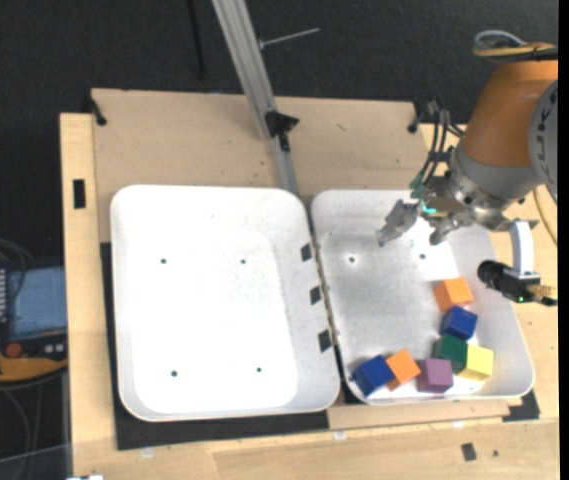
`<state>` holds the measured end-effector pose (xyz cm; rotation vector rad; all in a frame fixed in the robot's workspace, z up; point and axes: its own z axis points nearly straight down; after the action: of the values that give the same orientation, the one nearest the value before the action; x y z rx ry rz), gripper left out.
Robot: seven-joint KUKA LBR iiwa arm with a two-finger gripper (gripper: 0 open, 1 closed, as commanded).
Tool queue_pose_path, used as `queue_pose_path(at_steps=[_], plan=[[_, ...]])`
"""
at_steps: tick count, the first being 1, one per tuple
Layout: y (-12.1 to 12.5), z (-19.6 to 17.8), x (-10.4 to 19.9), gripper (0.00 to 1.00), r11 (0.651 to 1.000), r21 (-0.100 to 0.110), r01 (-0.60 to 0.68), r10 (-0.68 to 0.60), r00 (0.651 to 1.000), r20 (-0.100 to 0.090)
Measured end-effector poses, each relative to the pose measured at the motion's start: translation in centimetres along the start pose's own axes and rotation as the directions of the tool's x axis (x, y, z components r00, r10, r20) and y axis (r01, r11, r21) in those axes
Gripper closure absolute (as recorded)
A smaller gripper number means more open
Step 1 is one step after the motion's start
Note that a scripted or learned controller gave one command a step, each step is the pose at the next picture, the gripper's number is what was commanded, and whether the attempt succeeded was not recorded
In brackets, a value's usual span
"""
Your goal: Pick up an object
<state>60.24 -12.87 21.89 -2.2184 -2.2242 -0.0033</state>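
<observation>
Arm comes in from the right, gripper sits over the far end of the right bin, above bare floor. Two fingers look spread apart with nothing between them, so: released, carrying nothing.

Targets are all in the near right corner of that bin, well apart from the gripper. Column along the right wall: orange cube, blue cube, green cube, yellow cube. Row along the near wall: a second blue cube, a second orange cube, purple cube. Several touch or sit just beside each other. Left bin has no blocks I can see.

Handling guess: small, light, rigid blocks (foam or wood, can't tell), flat faces, not fragile. Matte look, so probably decent friction on the pads.

Best pick in my view is the orange cube at the top of the column: its far face and left face look open. Grip across two opposite flat sides, fingers aligned to the faces, not corner to corner. Packed neighbours leave little finger clearance; the near-wall row risks a finger hitting the rim.
</observation>
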Motion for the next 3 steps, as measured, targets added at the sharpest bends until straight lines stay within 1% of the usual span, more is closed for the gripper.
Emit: queue_pose_path(at_steps=[1,2,3], plan=[[-0.7,4.8,-0.9,0.0,1.0,0.005,-0.004,0.004,1.0,0.004],[-0.9,11.1,-1.0,0.0,1.0,0.007,-0.005,0.005,1.0,0.004],[-0.8,12.2,-1.2,0.0,1.0,0.001,-0.006,0.006,1.0,0.005]])
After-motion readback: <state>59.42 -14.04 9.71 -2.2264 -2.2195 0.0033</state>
